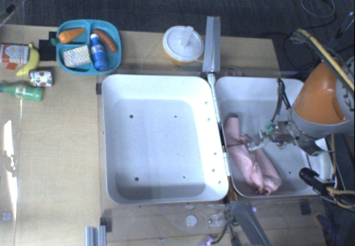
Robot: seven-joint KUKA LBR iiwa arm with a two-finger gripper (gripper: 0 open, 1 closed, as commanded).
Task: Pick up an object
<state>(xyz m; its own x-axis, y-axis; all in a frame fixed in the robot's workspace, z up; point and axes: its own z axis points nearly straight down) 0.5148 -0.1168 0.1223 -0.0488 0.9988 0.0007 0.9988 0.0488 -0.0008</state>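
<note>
A wooden bench (55, 156) carries two white bins. The left bin (161, 139) fills mid-frame. In the right bin (260, 95), a pink cloth-like object (252, 164) lies bottom left, the gripper (260, 141) touching it; its opening cannot be told. Nothing looks lifted yet. No writing is legible.

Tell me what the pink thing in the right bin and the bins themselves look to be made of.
Pink thing: looks like soft cloth or plush, matte; it lies slumped in folds with rounded, lumpy edges. It might be a stuffed toy.

Right bin and left bin: seemingly hard white plastic, smooth and slightly glossy, with rounded moulded corners and even walls. Painted metal cannot be excluded.
</note>
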